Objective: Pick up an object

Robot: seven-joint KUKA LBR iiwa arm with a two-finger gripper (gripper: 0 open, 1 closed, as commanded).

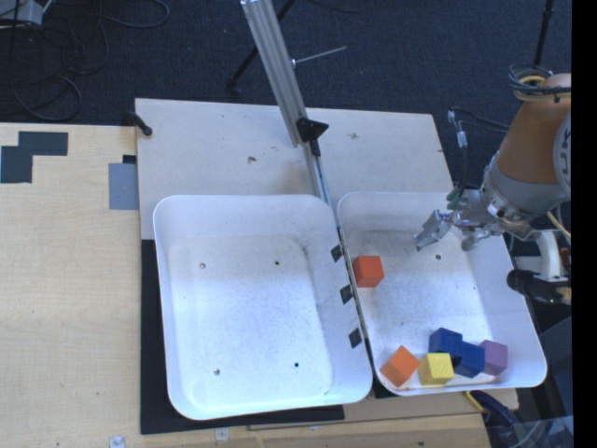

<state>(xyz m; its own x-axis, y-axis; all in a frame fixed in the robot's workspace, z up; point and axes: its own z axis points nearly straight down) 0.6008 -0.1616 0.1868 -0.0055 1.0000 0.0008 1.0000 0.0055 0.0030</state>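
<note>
The gripper (450, 232) hangs above the right bin (410, 215) with its 2 fingers apart and nothing between them. The nearest orange cube (368, 271) lies alone near the divider; descending off-centre could push it against the wall.

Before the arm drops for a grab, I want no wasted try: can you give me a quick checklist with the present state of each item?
1. Gripper over the right bin: ok.
2. Fingers spread: ok.
3. Nothing between the fingers: ok.
4. Gripper above a block: not ok; the lone orange block sits to its left.
5. That block free of neighbours: ok.
6. Height above the bin floor: cannot tell.
</note>
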